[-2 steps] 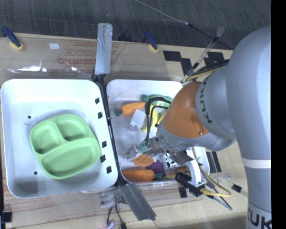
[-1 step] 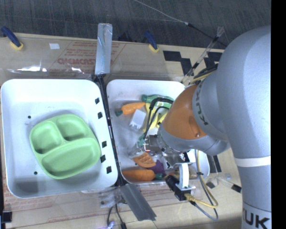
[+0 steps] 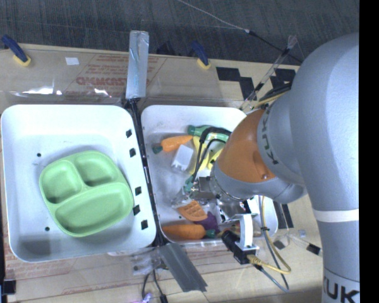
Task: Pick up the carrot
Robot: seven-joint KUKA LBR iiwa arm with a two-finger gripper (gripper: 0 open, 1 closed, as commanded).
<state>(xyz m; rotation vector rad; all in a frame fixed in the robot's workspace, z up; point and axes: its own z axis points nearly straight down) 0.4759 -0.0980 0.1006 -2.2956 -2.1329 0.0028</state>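
Note:
An orange carrot with a dark green stub at its left end lies in the upper part of the right bin. Another long orange piece lies along that bin's front wall. My gripper reaches down into the middle of the right bin, below the orange wrist band, between the two orange pieces. It hangs just above a ridged orange wedge. The arm's bulk hides the right part of the bin.
The left bin holds a green divided plate. In the right bin lie a white tag, a green and yellow item and a purple piece. Cables trail at the front right.

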